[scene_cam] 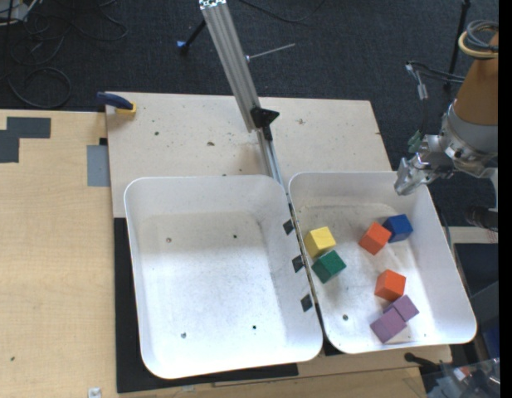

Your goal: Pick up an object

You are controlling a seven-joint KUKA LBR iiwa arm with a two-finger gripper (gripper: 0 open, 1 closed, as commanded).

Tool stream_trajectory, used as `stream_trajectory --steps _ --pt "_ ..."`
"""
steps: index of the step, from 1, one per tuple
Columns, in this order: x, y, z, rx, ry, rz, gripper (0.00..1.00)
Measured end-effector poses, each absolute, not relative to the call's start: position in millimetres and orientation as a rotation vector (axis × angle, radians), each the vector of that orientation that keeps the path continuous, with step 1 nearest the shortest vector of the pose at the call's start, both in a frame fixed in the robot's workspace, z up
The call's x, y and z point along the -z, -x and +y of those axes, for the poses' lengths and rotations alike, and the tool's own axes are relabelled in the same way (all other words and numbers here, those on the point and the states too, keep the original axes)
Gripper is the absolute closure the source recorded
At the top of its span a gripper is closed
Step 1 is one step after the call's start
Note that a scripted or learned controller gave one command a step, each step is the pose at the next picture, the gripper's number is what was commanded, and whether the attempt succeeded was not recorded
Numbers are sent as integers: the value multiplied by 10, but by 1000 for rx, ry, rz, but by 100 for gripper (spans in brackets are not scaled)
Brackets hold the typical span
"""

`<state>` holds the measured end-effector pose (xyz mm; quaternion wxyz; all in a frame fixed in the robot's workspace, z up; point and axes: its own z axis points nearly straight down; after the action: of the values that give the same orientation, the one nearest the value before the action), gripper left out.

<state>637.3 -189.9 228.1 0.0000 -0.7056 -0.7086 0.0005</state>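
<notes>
Six blocks we count in the right-hand bin, all lying below the pincer and apart from it. Nearest to us are two purple blocks, touching, well down from the pincer by the bin's front rim. Just above them we see an orange block, sitting alone. Further back, off to the pincer's left against the wall between the bins, we have a green block with a yellow block touching it from behind. Closest to the pincer come a second orange block and a blue block, pressed corner to corner, lying just below it. Every one of them rests on the bin floor, clean-edged and plain in colour.

Left of all that we see the left bin, speckled with dark dots. Behind both bins a slanted aluminium post rises from the pale board, and a blue and yellow clamp grips the board's far left corner.

Now the pincer: it hangs over the right bin's far right corner, above the rim. We cannot tell how its fingers stand, and we see no block in them.
</notes>
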Motion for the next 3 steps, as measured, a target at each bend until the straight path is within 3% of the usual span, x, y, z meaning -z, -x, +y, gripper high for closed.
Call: stream_trajectory --steps 3 --pt "-2349 -6266 -249 0 2214 -2223 100"
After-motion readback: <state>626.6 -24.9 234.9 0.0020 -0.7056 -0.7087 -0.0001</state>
